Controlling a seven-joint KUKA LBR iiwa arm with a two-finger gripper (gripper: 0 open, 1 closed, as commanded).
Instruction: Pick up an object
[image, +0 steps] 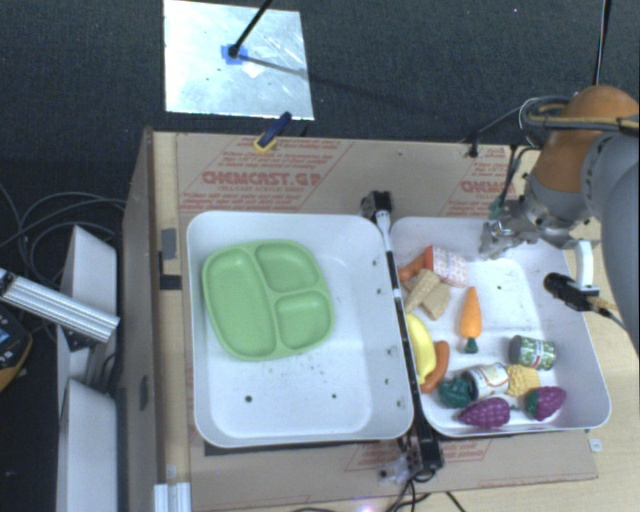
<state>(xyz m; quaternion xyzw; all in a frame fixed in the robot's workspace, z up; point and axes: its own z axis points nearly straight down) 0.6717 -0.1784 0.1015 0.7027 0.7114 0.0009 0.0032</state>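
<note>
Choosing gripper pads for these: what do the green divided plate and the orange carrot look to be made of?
The green divided plate looks like moulded plastic: uniform colour, matte with soft highlights and rounded compartment ridges. The orange carrot looks like smooth toy plastic, solid orange with a slight sheen, though rubber or foam can't be ruled out.

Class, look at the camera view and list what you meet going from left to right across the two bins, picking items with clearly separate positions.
Green divided plate → banana → orange carrot → green can

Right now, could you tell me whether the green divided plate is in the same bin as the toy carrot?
No, the green plate lies in the left bin; the carrot lies in the right bin.
</note>
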